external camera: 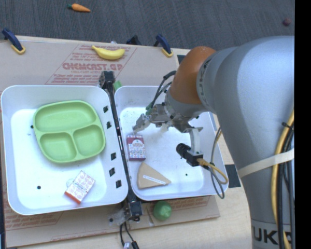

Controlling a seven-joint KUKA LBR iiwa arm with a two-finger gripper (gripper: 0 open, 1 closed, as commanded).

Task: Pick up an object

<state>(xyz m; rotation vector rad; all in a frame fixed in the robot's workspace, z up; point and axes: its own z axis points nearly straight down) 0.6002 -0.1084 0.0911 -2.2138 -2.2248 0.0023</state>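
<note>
Left bin (pixel 20 191): green tray (pixel 67 131) near top left corner, small packet (pixel 79 186) near bottom edge. Not in reach now.

Right bin (pixel 210 183): small box (pixel 136 148) by left wall, wedge (pixel 150 178) near bottom left corner.

Good pick, I think: box. Go straight down over it, one finger each side, keep off wall, squeeze, lift slow.

Gripper (pixel 143 122) just above box, near left wall. Fingers point down-left, a little apart, nothing between them. Arm comes from right, orange band above wrist, bent down into bin.
</note>
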